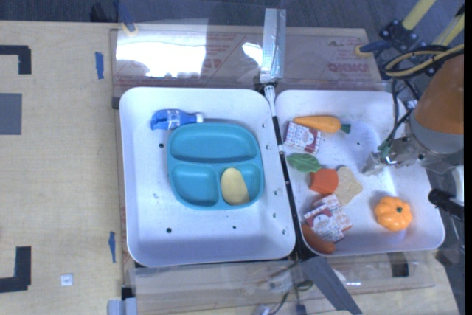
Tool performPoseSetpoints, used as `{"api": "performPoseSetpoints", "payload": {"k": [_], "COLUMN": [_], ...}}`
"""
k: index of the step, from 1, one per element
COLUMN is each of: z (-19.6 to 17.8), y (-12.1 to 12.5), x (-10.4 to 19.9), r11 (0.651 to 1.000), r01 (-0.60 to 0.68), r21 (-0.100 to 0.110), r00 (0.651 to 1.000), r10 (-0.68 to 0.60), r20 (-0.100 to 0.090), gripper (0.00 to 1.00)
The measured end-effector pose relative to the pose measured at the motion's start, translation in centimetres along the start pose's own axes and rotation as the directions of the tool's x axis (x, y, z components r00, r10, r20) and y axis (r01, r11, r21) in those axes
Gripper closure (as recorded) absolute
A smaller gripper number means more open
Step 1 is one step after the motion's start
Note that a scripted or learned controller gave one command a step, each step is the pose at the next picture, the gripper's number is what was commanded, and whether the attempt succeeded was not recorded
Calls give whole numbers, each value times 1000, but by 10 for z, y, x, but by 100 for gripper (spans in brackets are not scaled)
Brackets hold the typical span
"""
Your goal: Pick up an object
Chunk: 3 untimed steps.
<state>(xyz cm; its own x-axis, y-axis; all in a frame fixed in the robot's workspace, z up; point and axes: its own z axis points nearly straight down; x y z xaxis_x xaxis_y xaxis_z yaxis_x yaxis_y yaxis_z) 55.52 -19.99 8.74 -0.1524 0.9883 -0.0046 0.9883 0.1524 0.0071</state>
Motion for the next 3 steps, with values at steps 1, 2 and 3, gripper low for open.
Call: {"api": "performPoseSetpoints", "payload": {"k": [1, 2, 3], "z": [1, 0, 0], "y": [0, 6, 51], "x": [1, 56, 81], "r11": [1000, 1000, 994], "r01": [0, 30, 112], "r21": [1, 0, -1], "r00": [1000, 1000, 994], "r10": [0, -30, -112], "r20": [-2, -3, -1], "gripper": [0, 0, 0]}}
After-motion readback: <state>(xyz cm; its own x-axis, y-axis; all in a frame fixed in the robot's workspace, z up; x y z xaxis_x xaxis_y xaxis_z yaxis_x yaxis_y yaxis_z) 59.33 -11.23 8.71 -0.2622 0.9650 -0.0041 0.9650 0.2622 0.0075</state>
